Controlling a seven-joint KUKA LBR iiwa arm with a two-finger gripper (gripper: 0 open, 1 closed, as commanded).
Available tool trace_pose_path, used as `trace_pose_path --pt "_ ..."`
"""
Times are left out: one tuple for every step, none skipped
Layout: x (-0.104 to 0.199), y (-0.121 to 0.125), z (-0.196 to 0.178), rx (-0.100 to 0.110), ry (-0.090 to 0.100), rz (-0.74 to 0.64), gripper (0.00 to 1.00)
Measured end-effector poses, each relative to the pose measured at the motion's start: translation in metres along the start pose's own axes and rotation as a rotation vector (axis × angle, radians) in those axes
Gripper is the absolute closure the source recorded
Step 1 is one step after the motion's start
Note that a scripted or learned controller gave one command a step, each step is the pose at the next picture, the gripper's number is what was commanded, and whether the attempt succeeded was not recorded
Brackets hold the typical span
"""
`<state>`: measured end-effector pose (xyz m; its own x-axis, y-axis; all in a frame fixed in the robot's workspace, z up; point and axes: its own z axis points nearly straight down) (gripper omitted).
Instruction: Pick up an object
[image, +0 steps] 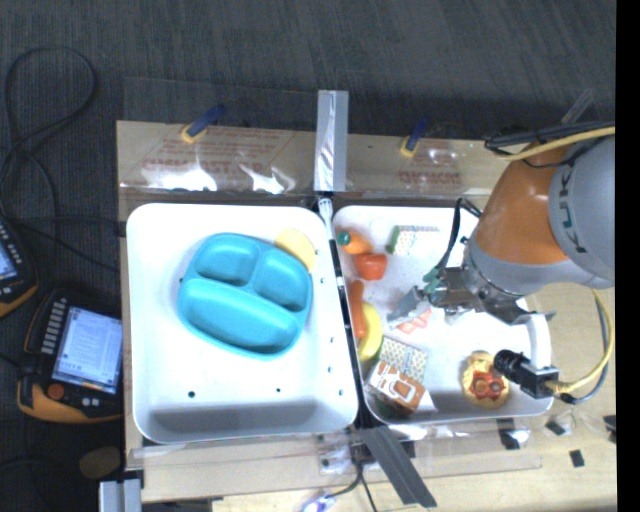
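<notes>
Bins first, since they're the biggest things we've got: left bin (150, 400) holds a blue tray (245, 290) with something yellow (296, 243) tucked at its far right corner. Right bin (440, 218) is where the clutter lives, and that's where the arm (545, 215) is reaching in from the right, wrist bent down over the middle of it.

Candidates in there, roughly big to small: a patterned carton (398, 375) at the near left, a round red-and-yellow thing (483, 378) near the near right corner, a yellow piece (368, 332) against the left wall, an orange pepper-ish item (371, 265) further back, and a small pale box (404, 240) at the far side.

Gripper (432, 290) hangs over the bin's middle, just right of the yellow piece and just far of the carton. We honestly can't tell how it's set, too much dark hardware bunched up there, and we see nothing clearly caught in it.

To do this well, we'd say pick one target and commit. The carton looks like the safest bet to us: flat sides and a bit of room around it. Stuff along the left wall looks crowded, so a grab there could just shove things around.
</notes>
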<state>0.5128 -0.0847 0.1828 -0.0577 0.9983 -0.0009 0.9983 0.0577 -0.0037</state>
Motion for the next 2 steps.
trace_pose_path --pt "0.035 -0.017 -0.043 0.0 0.0 0.009 0.0" --pt "-0.008 0.0 0.083 -0.001 -0.001 0.119 0.0"
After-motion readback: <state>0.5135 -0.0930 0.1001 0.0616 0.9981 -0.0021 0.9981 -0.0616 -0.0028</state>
